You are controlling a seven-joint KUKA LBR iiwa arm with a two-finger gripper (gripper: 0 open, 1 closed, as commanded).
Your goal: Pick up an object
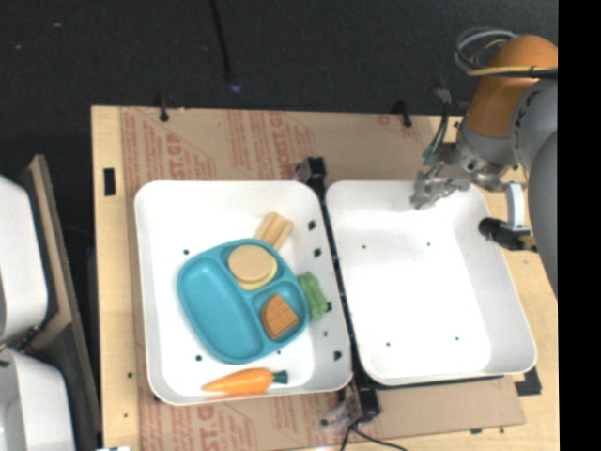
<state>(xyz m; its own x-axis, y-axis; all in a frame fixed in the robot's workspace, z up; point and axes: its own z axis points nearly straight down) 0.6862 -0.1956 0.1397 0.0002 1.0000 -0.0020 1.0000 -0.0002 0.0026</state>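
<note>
Nearest lies the toy carrot [246,381] in the left bin [155,252], then the blue divided tray [221,318]. Over the right bin's [488,346] far edge hangs the gripper [434,191], jaws seemingly empty, opening unclear; it should travel left, descend squarely over the carrot.

Right bin [432,299] floor bare, open approach. Left bin [160,252] crowded: blue tray [221,313] mid-bin, carrot [246,381] near front wall, wooden block [274,228] behind tray; bare strip along left wall.
</note>
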